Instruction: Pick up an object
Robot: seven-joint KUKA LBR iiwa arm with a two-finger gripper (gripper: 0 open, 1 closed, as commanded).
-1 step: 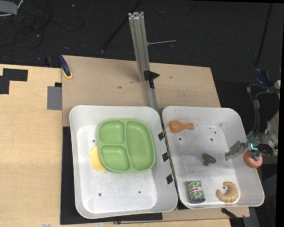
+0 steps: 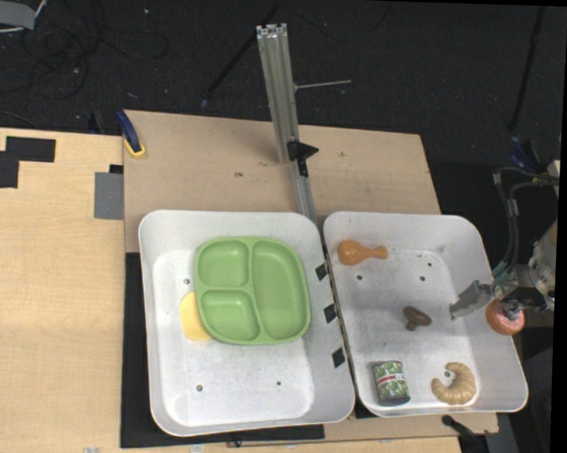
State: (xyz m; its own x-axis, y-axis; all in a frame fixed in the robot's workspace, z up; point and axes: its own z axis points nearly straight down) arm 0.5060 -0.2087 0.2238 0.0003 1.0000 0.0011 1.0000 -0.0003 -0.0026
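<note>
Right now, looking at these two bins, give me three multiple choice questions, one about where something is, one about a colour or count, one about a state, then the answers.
1. Where does the green divided plate lie?
A. left bin
B. right bin
C. on the bare bench

2. How many compartments does that plate have?
A. two
B. three
C. five

3. How does the small green can stand?
A. upright in the right bin
B. on the plate
C. between the gripper's fingers

Answers: 1 A, the plate rests in the left bin. 2 B, two ridges split it in three. 3 A, its top faces up, beside the croissant.
</note>
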